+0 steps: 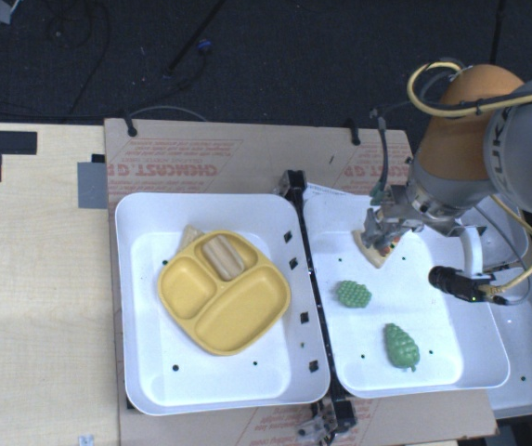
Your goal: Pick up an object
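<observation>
My gripper (383,233) is low in the back part of the right bin (485,368), directly over a cream wedge-shaped object (371,251). The wedge's near-left corner pokes out from under the gripper, and its other end is hidden. A bumpy green round object (353,294) lies in the middle of the same bin. A green grape-like cluster (401,346) lies nearer the front, apart from the gripper.
The left bin (128,249) holds a yellow divided plate (238,309) with a tan bread-like piece (223,255) in its back compartment. A black divider (308,282) runs between the bins. Cables and a black fitting (456,282) hang at the arm's right.
</observation>
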You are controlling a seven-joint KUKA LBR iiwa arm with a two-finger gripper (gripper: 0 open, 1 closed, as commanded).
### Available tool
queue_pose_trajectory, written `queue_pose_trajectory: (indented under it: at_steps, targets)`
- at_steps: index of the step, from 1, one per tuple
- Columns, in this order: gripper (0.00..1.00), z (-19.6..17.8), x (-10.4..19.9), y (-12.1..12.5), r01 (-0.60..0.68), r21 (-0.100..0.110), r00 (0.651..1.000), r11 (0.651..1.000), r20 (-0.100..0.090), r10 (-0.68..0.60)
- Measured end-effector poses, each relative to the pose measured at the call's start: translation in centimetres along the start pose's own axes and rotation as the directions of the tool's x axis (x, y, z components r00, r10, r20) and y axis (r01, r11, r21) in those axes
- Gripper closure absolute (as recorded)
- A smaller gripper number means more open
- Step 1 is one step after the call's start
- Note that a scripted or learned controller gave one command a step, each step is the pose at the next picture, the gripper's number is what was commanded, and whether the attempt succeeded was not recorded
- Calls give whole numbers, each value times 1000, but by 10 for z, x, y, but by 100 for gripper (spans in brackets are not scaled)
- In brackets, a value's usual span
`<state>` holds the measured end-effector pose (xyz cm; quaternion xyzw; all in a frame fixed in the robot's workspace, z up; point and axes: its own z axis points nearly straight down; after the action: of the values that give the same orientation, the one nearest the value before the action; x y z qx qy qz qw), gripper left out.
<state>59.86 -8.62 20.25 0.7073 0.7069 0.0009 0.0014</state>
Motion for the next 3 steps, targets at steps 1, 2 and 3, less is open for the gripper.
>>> queue_pose_trajectory:
  at_steps: [1,2,3]
  targets:
    - [100,-39,-1,1,1,1,1000,1000,0,-1]
    - [100,-30,46,1,5,7,1000,1000,-3,-5]
    - [100,-18,98,14,5,6,1000,1000,-2,-5]
